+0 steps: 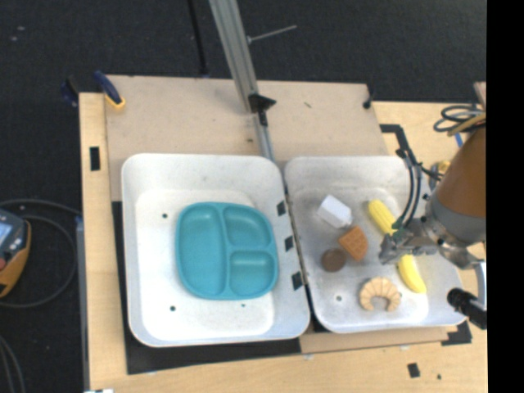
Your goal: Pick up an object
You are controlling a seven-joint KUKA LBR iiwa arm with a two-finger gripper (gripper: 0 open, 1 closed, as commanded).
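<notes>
The arm [463, 193] had a broad orange band above a grey wrist, with black cables [412, 188] looping beside it and a metal-grey gripper [399, 240].

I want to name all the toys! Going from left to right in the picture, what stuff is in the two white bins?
Teal divided plate → brown round piece → white block → waffle piece → croissant → banana.

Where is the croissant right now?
The croissant lies near the front edge of the right bin, below the brown waffle piece and left of the banana.
</notes>
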